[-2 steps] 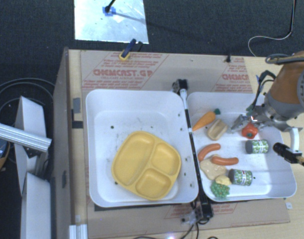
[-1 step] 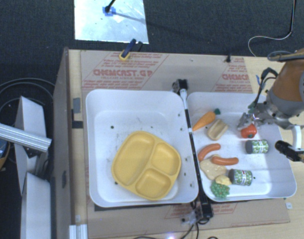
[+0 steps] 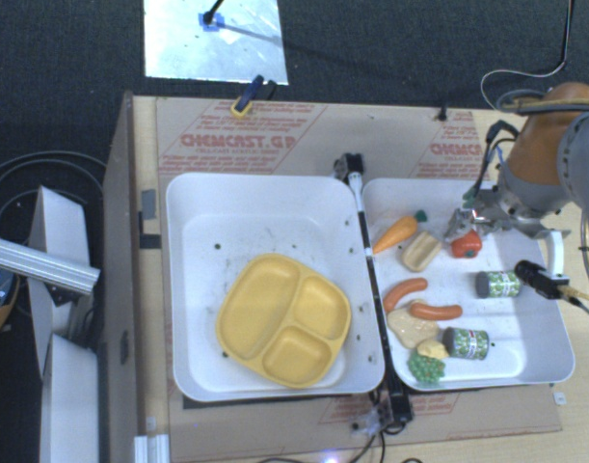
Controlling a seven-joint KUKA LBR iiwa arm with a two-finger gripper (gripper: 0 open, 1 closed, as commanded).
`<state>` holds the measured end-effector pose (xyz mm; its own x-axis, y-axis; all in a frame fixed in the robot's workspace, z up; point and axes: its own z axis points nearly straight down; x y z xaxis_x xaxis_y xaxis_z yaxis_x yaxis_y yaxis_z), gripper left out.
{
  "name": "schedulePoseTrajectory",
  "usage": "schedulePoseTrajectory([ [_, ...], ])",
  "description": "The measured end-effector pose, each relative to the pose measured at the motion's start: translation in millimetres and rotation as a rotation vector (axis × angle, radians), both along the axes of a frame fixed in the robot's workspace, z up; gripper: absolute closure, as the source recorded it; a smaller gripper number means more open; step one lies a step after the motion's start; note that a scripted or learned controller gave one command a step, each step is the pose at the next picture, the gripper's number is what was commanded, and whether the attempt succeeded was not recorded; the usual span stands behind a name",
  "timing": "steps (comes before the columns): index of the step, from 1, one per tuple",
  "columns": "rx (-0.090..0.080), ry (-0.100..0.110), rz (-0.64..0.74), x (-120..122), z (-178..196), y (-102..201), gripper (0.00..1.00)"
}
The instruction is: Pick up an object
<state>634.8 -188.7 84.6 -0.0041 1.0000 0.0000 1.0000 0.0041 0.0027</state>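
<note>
The right bin (image 3: 549, 350) holds several toy foods. An orange carrot (image 3: 398, 231) and a tan bun (image 3: 420, 251) lie at its back left. A small red tomato-like piece (image 3: 468, 246) sits near the back middle. My gripper (image 3: 465, 223) is right over this red piece, at its back edge, and the wrist hides whether they touch. Two red sausages (image 3: 405, 290) (image 3: 436, 310) lie in the middle. One green can (image 3: 497, 284) is to the right of the sausages and another (image 3: 467, 342) is near the front.
A yellow divided plate (image 3: 282, 319) lies in the left bin (image 3: 193, 258). A beige piece (image 3: 408, 327), a small yellow piece (image 3: 433, 349) and green broccoli (image 3: 427, 367) crowd the right bin's front left. The arm's grey body (image 3: 549, 167) overhangs that bin's back right corner.
</note>
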Motion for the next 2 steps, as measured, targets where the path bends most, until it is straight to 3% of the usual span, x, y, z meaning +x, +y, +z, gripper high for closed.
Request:
schedulePoseTrajectory([
  [1, 0.0, -0.002, 0.001, -13, 70, 48, 1.0],
  [2, 0.001, -0.001, 0.001, -32, 118, 121, 1.0],
])
